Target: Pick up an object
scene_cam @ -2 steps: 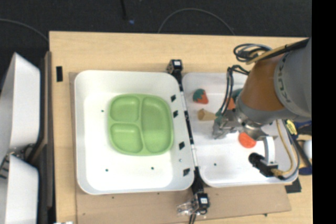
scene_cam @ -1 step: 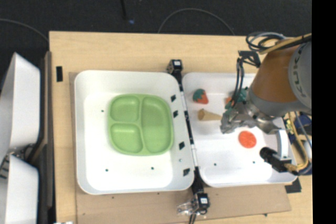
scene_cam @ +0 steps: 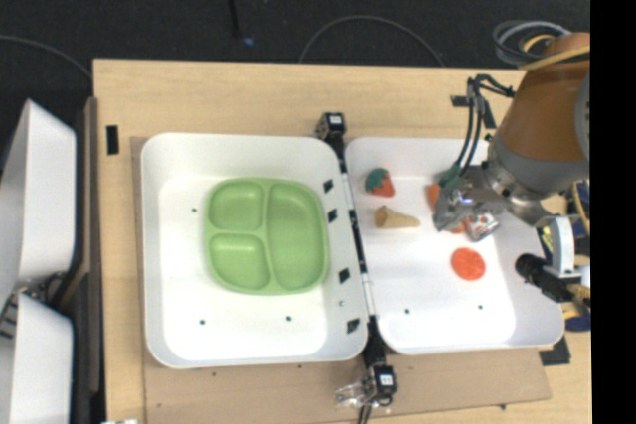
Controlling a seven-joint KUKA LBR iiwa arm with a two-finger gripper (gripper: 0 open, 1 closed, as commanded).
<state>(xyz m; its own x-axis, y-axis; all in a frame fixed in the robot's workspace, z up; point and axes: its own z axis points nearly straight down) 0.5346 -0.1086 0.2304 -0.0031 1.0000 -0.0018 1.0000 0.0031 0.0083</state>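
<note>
Over the right bin (scene_cam: pixel 397 333), the gripper (scene_cam: pixel 460 211) hangs low beside an orange-red piece (scene_cam: pixel 434 195), probably lining up a grasp; how its jaws stand I cannot tell. Nearest target seems the tan wedge (scene_cam: pixel 397 218), lying flat mid-bin, long axis left-right, tip pointing toward the gripper

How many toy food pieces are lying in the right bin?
3 clearly: a strawberry near the divider, a tan wedge below it, an orange disc nearer the front. The tool may hide more.

Bright even light, slightly soft
</note>
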